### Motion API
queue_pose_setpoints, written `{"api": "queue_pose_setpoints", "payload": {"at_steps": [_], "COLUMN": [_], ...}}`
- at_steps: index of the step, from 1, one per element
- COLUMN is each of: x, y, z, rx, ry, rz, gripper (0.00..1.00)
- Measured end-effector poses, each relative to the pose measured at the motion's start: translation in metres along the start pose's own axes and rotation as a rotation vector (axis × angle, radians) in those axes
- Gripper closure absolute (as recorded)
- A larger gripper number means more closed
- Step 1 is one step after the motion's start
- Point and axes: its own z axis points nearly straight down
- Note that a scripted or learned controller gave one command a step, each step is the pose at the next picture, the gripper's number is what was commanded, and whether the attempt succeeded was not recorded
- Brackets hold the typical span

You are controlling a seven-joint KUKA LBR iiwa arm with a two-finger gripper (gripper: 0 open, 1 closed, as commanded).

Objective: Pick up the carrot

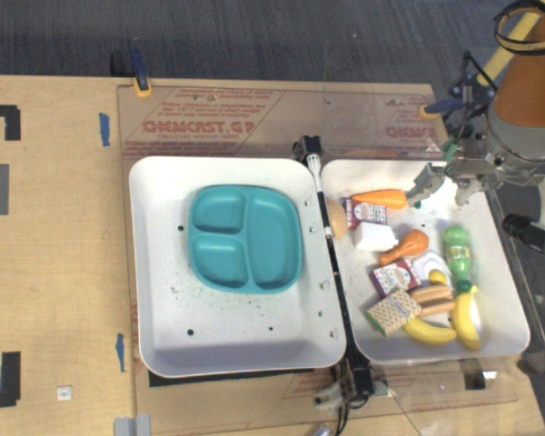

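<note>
My jaws [442, 185] hang over the far part of the right bin [513, 330], just right of the carrot [379, 199], and they stand apart with nothing between them. My grey wrist comes in from the right edge, with the orange band [525, 84] above it.

The carrot lies on its side in the far left part of the right bin, its length running left to right, its right end close to my jaws but not between them. Just near of it sit a small purple carton [367, 213] and a white block [374, 236]. Further toward the near side lies a drumstick [409, 244], orange-brown, tilted. To its right, along the bin's right side, stands a green piece [456, 250] I cannot name for sure. Near of the drumstick there is a purple packet [395, 278], a hot dog [433, 297] and a tan checked block [391, 312]. Two bananas [447, 328] curve along the near right corner.

The left bin [154, 316] holds a teal divided plate [246, 237] with three compartments, lying flat near the bin's middle. A black clamp [308, 145] sits at the far end of the seam between the two bins. Both bins rest on the tan worktop [54, 243], and a clear sheet with red lettering [198, 125] lies beyond their far edges.
</note>
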Motion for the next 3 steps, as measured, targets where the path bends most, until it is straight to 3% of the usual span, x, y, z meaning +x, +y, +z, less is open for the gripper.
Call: {"api": "queue_pose_setpoints", "payload": {"at_steps": [1,2,3], "x": [-0.010,-0.005,-0.005], "y": [0.024,0.055,0.052], "z": [0.116,0.134,0.125], "rx": [-0.027,-0.018,0.002], "ry": [-0.009,-0.002,-0.001], "rz": [-0.293,-0.050,-0.055], "gripper": [0.00,0.00,1.00]}}
